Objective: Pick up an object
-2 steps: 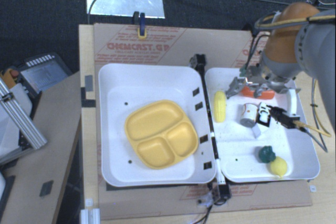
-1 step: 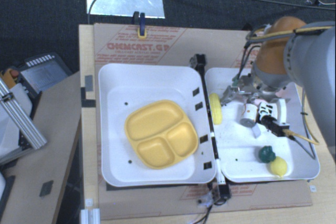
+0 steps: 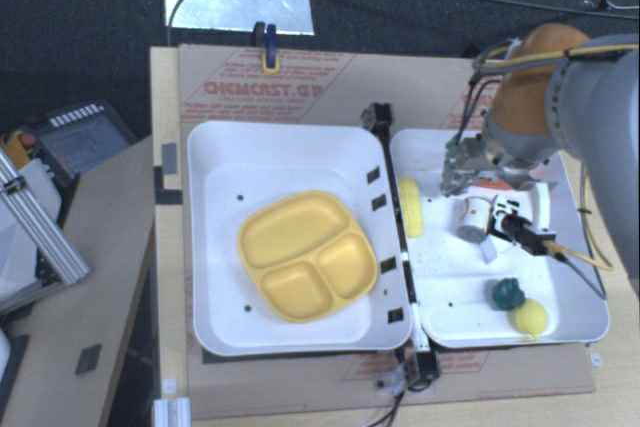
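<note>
- Grey arm with its orange band reaches over the right bin [image 3: 600,320]; the gripper [image 3: 478,215] sits low near that bin's middle, its grip impossible to judge.
- Lemon [image 3: 531,317] and teal object [image 3: 508,293] lie by the bin's near-right corner, untouched.
- Nothing looks lifted; the pick remains.

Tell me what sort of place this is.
Probably a robotics lab test bench: a grey arm with an orange band reaches over two white bins set on a cardboard sheet, one holding a yellow divided tray, beside loose cables and equipment.
</note>
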